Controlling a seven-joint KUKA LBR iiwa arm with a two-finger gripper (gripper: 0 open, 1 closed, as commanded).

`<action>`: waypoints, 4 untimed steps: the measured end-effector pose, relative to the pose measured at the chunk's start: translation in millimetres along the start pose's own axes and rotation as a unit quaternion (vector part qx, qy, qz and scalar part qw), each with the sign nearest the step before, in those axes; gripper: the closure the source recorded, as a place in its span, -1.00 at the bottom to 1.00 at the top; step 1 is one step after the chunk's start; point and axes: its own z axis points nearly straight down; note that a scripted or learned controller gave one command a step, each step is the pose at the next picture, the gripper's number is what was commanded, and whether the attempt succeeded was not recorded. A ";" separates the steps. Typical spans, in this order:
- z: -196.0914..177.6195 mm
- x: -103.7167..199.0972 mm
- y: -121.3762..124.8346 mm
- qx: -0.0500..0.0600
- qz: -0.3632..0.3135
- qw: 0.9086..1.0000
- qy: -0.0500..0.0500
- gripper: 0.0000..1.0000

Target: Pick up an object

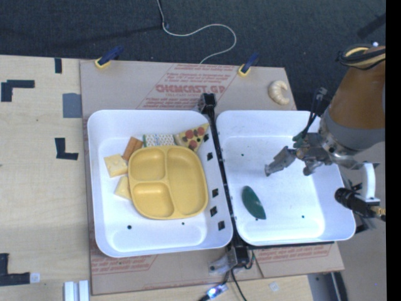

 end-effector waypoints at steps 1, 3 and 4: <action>-6.1 0.0 2.4 -0.006 -0.002 1.000 -0.001 -1.00; 105.1 8.8 4.8 -0.003 -0.002 1.000 -0.001 -1.00; 156.9 9.5 5.0 -0.006 -0.002 1.000 -0.001 -1.00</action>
